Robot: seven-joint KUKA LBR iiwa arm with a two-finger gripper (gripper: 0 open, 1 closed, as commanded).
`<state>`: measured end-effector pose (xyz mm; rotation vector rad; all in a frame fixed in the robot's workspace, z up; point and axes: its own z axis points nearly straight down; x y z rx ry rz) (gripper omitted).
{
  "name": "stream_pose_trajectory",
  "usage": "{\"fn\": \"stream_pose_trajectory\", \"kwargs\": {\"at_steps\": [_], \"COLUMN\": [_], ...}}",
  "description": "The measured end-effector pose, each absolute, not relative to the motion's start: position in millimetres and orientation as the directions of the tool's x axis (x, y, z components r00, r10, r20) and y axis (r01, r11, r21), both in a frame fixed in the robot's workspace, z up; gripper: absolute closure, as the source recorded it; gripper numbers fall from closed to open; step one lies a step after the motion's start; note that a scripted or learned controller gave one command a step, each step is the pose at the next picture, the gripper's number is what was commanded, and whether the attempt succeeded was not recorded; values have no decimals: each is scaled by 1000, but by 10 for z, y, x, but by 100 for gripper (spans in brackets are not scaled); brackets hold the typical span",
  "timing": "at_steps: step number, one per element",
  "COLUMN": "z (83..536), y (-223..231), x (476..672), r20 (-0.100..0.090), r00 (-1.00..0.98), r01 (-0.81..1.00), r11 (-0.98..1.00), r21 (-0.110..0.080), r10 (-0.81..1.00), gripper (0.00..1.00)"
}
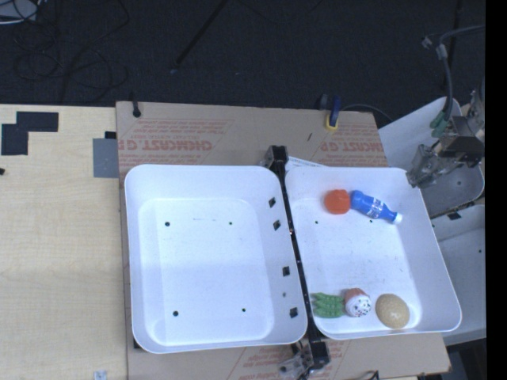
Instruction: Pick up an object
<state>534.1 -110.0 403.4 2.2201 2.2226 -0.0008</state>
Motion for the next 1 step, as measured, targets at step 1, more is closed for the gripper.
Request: {"fn": "stream_pose_trajectory", "kwargs": {"at_steps": [1], "z": [2754], "y": [-875], "x": [5387], "r20": [2], "r00": [-1], "r01": [1000], "r11": [1], "r21": [-9], "r10": [1000], "gripper": [100]}}
